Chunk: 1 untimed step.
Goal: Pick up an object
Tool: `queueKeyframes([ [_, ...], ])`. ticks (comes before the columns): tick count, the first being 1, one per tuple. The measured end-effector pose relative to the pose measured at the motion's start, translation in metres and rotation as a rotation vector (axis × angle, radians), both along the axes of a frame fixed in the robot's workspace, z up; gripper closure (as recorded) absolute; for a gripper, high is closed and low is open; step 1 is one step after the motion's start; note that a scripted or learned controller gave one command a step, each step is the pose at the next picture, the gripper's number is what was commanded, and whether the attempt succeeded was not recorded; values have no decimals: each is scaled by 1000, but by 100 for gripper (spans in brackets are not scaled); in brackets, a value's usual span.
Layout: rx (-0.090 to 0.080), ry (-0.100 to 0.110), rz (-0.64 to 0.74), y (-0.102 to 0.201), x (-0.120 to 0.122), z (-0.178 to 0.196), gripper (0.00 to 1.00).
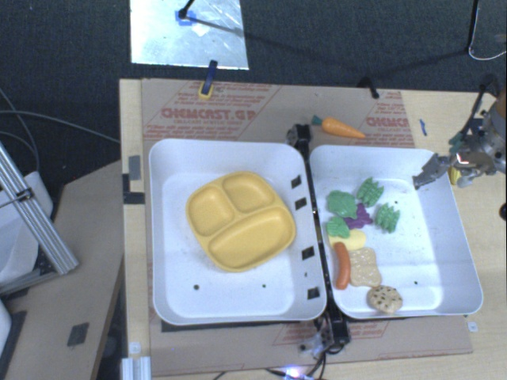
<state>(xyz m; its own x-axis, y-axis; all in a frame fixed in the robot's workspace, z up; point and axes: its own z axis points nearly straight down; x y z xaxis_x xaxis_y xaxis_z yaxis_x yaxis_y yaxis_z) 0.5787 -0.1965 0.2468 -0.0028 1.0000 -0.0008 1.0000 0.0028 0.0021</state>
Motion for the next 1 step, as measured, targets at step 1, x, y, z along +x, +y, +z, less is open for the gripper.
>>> queueKeyframes([
  [1, 8, 15, 1, 74, -85, -95, 0],
])
